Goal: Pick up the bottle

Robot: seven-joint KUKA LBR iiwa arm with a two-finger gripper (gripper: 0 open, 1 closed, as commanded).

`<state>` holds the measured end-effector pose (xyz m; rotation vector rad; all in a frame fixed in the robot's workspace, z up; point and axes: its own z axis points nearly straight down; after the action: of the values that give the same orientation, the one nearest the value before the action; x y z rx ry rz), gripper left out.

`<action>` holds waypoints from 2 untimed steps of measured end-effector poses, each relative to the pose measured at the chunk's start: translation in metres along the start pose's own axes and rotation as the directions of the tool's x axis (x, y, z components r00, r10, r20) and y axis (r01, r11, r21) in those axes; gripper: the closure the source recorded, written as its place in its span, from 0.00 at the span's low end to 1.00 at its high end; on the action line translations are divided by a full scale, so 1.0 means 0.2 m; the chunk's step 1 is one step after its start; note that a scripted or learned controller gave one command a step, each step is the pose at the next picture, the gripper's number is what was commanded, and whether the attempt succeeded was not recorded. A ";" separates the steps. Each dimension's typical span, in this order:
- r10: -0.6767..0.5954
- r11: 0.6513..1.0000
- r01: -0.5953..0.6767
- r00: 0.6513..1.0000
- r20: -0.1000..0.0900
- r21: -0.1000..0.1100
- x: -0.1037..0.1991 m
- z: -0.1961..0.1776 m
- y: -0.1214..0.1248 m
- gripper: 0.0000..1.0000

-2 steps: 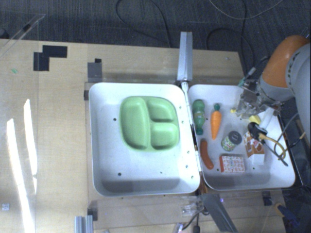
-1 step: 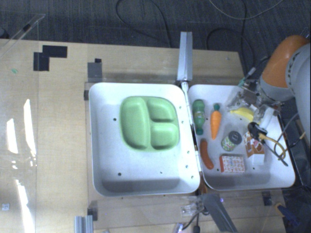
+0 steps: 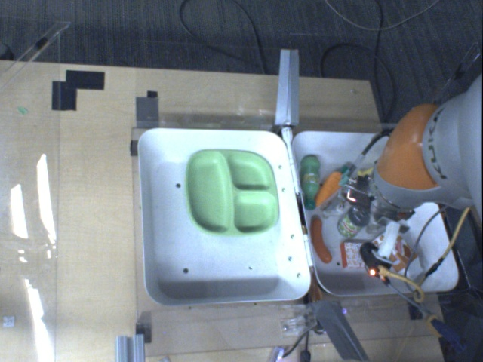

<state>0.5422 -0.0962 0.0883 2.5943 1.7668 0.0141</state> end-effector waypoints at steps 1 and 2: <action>-0.001 1.000 0.001 1.000 -0.002 -0.004 0.01 -0.05 0.01 1.00; -0.108 0.994 0.108 0.994 0.004 0.007 -0.17 -0.34 -0.22 1.00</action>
<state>0.4881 -0.1108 0.1550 2.4967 1.9061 0.0028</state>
